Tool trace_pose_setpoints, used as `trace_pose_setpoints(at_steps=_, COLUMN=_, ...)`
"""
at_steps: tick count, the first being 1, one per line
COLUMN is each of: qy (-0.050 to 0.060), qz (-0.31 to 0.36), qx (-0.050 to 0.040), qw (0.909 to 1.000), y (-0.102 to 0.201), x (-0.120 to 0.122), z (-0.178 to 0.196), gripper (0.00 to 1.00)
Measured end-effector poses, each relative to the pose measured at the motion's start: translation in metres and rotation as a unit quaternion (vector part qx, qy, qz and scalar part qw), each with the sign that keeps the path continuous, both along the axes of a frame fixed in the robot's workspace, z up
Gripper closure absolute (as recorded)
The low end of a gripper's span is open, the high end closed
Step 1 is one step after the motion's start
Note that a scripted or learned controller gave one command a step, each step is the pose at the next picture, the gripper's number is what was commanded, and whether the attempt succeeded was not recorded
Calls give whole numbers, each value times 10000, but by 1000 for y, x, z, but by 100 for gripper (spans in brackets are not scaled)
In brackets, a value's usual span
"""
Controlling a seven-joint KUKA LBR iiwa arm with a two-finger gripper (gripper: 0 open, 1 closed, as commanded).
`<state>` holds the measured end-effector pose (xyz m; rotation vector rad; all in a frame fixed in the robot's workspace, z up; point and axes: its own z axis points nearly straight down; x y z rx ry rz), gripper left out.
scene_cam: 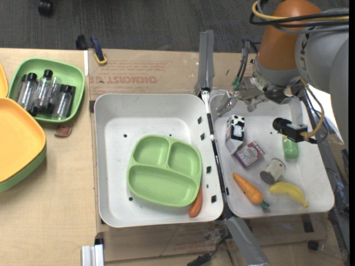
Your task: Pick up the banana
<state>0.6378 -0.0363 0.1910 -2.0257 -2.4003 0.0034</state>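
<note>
The yellow banana point(288, 193) lies in the right bin point(321, 201), near its front right corner, curved and flat on the floor. My gripper point(224, 102) hangs over the far left corner of that same bin, well away from the banana, which lies diagonally across the bin from it. The grey arm with its orange band point(288, 26) comes in from the upper right. Nothing shows in the gripper.
Around the banana in the right bin lie a small can point(272, 170), an orange carrot point(248, 188), a purple box point(248, 154), a green item point(291, 148) and a black-and-white item point(237, 127). The left bin point(111, 121) holds a green divided plate point(165, 170) and a reddish piece point(195, 205).
</note>
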Motion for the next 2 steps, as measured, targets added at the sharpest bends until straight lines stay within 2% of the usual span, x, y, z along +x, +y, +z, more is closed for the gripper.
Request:
trace_pose_setpoints(at_steps=1, qy=-1, qz=-8, qx=-6, qw=10000, y=-2, x=0, z=9, gripper=100)
trace_pose_setpoints(at_steps=2, qy=0, qz=-1550, qx=-10, qw=9879, y=23, x=-27, z=75, gripper=100)
